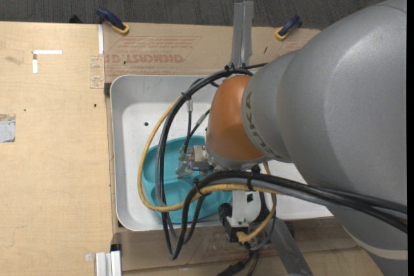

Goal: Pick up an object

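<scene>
A teal, rounded object [165, 172] lies in the near part of the white bin [129, 139], partly covered by cables and the arm. The grey arm with its orange band [231, 123] hangs over the bin from the right and hides most of it. The gripper sits somewhere below the wrist, behind the arm's body and its yellow and black cables [152, 158], directly over the teal object.
Bare wooden bench [52, 152] spreads out left of the bin. Two blue and orange clamps [113, 21] hold the cardboard at the far edge. A grey upright post [242, 32] stands behind the bin. A cable runs across the dark floor at the top.
</scene>
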Robot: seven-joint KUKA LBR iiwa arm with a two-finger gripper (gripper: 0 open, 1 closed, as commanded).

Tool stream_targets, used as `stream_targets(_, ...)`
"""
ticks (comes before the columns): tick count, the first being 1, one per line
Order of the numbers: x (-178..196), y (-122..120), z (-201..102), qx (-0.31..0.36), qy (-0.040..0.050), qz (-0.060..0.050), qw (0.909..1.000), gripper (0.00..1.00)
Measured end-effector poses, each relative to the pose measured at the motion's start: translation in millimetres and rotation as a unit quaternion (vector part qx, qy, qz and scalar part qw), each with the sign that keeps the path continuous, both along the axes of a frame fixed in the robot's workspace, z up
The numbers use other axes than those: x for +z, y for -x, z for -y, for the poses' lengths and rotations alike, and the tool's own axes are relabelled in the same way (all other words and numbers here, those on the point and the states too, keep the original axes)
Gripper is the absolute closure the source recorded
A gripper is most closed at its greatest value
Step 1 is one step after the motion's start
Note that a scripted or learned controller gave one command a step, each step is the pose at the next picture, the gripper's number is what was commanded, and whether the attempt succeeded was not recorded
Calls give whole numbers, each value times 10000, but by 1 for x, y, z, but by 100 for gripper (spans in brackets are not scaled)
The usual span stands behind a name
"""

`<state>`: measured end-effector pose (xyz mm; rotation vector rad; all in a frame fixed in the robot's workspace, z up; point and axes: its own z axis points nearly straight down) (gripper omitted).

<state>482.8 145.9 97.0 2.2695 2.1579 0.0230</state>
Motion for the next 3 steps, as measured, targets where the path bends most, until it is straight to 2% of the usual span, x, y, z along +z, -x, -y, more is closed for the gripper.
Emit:
stream_targets(1,2,5,4,-3724,-19,-83,9280,0)
stream_targets(2,-5,-2,-78,-4663,14,-79,8846,0)
stream_targets(3,5,-5,-64,-4711,96,-10,8820,100)
